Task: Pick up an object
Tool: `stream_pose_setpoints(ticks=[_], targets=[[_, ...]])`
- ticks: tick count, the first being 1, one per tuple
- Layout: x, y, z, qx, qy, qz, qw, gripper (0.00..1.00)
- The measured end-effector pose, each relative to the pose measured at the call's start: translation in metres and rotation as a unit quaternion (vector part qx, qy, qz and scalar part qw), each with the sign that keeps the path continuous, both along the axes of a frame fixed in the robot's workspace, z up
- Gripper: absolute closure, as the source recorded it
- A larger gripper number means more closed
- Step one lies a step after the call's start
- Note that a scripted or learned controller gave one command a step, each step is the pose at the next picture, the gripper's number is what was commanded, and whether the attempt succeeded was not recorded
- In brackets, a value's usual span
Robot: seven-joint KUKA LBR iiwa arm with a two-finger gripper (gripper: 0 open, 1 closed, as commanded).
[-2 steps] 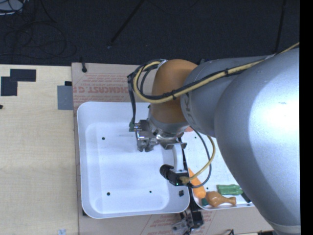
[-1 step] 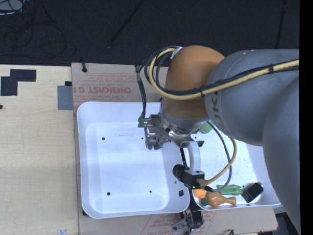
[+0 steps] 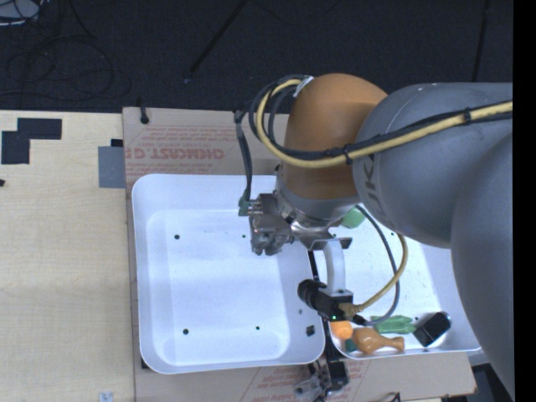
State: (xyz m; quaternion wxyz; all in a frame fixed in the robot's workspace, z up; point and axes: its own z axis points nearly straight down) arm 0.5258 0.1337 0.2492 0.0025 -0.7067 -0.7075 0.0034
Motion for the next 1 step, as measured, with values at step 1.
stream_pose_setpoints(ticks=[1], targets=[[0.0109, -0.0209, 0.0399, 0.0004, -0.004, -0.001, 1.0000, 1.00]])
